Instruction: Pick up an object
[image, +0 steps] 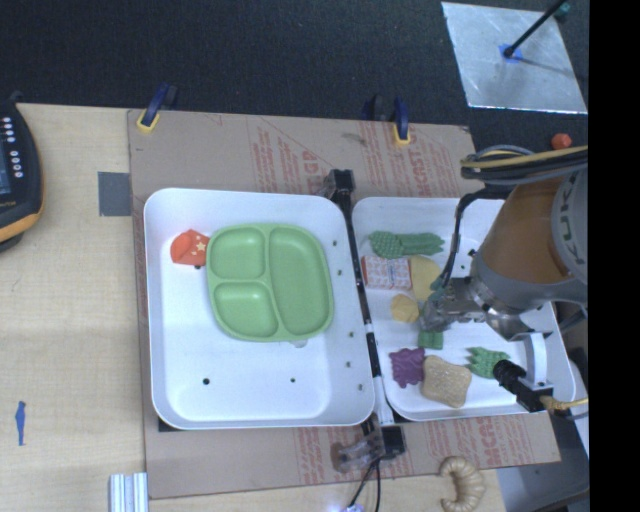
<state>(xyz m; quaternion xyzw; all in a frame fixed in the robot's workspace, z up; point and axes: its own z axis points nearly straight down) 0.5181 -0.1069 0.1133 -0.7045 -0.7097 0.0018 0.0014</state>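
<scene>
My gripper (436, 316) is low in the right bin (560, 385), near its middle, with the grey arm and orange band (525, 235) above it on the right. Just left of the gripper lies a yellow piece (404, 308). A small green piece (430, 340) sits directly below it. Around them are a long green leafy toy (405, 243), a pink and white packet (386, 272), another yellow piece (426, 270), a purple toy (406, 365), a tan bread slice (446, 381) and a small green toy (486, 361). Nothing shows held in the gripper.
The left bin (180, 380) holds a green divided plate (270, 280) and a red piece with a star (188, 247) at its upper left. A tan curled thing (462, 482) lies on the bench below the bins. A black and orange pendant (15, 170) rests at far left.
</scene>
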